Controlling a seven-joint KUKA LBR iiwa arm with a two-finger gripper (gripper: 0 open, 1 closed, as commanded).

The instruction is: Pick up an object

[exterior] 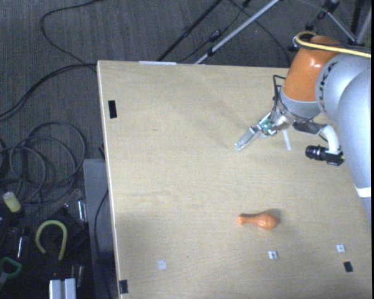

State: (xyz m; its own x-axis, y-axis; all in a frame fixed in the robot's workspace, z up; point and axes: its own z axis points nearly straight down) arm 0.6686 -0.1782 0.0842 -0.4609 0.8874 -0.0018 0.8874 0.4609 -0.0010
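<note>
We record first, nearest the camera at the lower edge, a few small square markers lying on the tan board. Just above them, in the lower right part of the board, lies the object to be picked: a small orange pear-shaped piece, resting on its side with its narrow end pointing left. Nothing touches it.

Farther back, well apart from the orange piece, we find the claw reaching in from the right over the board's upper right area, slanted down and to the left. Its thin fingers appear close together with nothing visible between them, yet at this size we cannot tell whether they are released or clenched. Behind it sits the orange band and the grey arm.

On the dark floor at left lie coiled cables and a yellow-green hook.
</note>
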